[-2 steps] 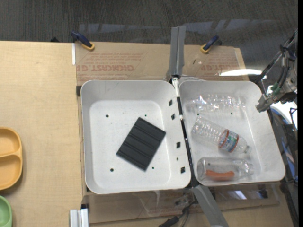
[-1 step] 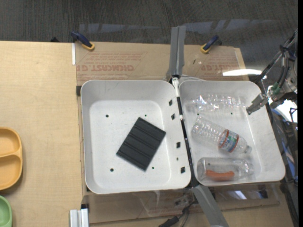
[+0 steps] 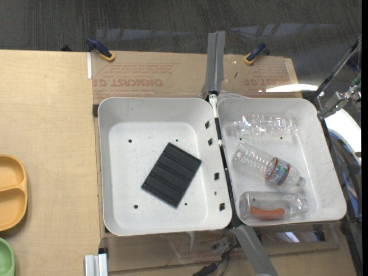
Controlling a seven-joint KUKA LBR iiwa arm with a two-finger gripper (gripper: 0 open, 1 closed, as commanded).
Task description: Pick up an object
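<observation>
A black ribbed rectangular pad (image 3: 171, 174) lies flat and turned at an angle in the middle of the left bin (image 3: 115, 154). In the right bin (image 3: 328, 171) a clear plastic bottle (image 3: 265, 165) with a coloured label lies on its side. Behind it, near the bin's far wall, sits a crumpled clear plastic container (image 3: 267, 125). Along the near wall lies a clear container (image 3: 271, 206) with an orange item inside.
A grey divider bar (image 3: 215, 68) runs back from between the bins over brown cardboard (image 3: 149, 76) held by clamps. An orange tray (image 3: 11, 191) and a green dish (image 3: 4, 257) rest on the wooden bench at left. Metal parts (image 3: 342, 96) stand at the right edge.
</observation>
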